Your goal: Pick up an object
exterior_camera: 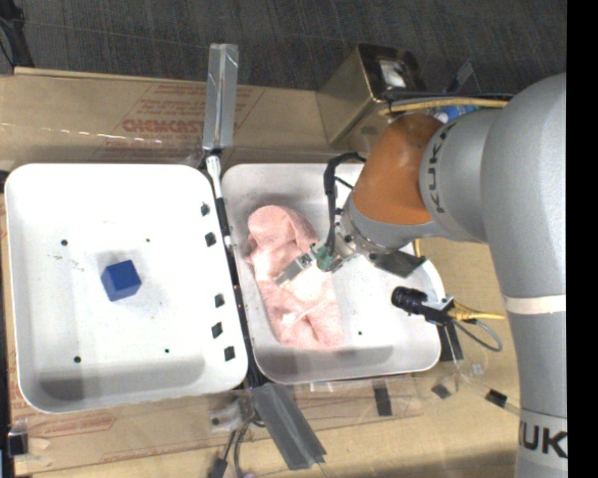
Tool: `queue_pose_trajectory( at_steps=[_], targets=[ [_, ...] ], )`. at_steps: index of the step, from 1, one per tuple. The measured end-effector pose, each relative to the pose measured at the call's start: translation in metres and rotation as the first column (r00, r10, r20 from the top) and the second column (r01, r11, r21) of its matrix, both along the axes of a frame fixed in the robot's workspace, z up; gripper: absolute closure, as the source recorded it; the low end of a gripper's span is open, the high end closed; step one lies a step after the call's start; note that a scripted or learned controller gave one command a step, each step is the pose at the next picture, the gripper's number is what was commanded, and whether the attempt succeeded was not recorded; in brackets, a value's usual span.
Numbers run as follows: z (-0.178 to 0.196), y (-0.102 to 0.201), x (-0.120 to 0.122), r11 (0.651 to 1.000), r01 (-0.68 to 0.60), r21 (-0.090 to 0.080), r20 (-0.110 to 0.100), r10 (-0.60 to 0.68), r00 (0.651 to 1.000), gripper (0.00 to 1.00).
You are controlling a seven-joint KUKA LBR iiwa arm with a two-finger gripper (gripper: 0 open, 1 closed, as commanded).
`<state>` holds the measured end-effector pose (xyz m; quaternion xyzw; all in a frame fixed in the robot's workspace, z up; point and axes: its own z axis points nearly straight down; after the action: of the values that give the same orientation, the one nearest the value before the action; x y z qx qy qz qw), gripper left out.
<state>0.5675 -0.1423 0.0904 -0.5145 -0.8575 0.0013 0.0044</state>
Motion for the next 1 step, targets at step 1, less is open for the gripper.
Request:
queue_pose_trajectory(
  at_steps=[1],
  targets=[
    [-0.0016,0.0042,0.0539,0.999,-0.049,-0.001,0.003,0.049,0.999,0.0]
  ],
)
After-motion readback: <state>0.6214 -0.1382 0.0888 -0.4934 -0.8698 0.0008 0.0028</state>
